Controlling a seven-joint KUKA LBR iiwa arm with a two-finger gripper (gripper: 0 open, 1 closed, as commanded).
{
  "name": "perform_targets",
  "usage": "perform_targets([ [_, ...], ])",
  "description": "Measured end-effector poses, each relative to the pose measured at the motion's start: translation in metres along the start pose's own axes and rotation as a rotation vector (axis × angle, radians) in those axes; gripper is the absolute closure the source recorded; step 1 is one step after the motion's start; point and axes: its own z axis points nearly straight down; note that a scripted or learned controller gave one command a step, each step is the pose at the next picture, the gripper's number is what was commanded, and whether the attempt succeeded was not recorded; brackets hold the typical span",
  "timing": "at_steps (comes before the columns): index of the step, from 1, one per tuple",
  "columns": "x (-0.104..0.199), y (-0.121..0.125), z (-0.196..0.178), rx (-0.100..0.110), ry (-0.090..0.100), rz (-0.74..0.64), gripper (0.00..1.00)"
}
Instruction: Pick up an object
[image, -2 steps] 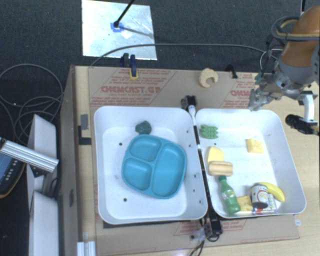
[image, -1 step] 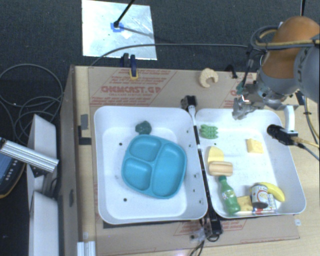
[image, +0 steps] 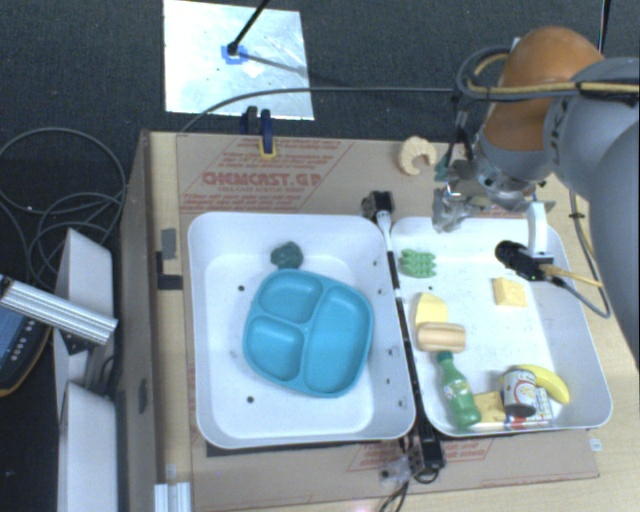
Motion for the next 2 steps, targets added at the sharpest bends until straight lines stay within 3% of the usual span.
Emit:
perform_targets([
  [1, -0.015, 0.0, -0.036, -0.002, -0.001, 0.004, 1.0],
  [2, -0.03, -0.091, -0.066, 0.0, -0.001, 0.004, 1.0],
])
